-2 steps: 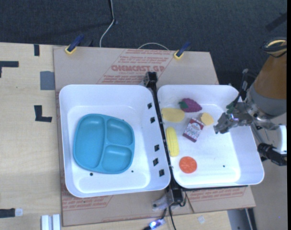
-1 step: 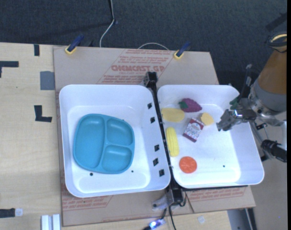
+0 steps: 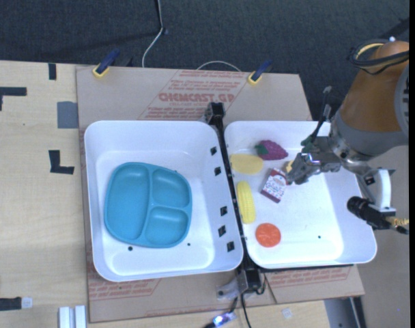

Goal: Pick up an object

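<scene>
Camera view: blue plate (image 3: 148, 204) in left bin (image 3: 98, 139).

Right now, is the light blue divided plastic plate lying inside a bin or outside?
Inside. The light blue divided plate lies flat on the floor of the left white bin, within its rim.

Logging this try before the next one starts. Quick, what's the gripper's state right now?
Gripper: over the right bin, just beside the small red packet; open, shut or holding cannot be told.
</scene>
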Motion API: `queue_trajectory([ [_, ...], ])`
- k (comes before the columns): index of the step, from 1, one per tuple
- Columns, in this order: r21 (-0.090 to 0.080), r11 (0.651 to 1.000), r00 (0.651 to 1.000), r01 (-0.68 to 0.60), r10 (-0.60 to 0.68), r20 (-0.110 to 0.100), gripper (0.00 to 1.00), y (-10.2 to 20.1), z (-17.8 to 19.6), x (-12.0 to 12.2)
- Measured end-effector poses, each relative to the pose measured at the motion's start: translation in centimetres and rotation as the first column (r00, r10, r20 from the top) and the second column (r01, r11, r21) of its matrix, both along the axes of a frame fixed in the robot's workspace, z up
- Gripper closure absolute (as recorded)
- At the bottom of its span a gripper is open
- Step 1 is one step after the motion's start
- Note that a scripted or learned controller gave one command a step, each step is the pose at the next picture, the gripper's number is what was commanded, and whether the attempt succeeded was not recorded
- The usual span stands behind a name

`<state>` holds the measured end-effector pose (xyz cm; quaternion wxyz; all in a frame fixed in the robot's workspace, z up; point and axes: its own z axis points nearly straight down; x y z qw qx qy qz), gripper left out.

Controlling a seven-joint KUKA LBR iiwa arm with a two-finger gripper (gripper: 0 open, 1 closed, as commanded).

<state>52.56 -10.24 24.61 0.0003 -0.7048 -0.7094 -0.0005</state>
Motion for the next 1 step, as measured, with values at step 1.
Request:
queue_trajectory([
  [1, 0.0, 1.0, 1.0, 0.0, 0.0, -0.003, 1.0, 5.26, -1.37, 0.18],
])
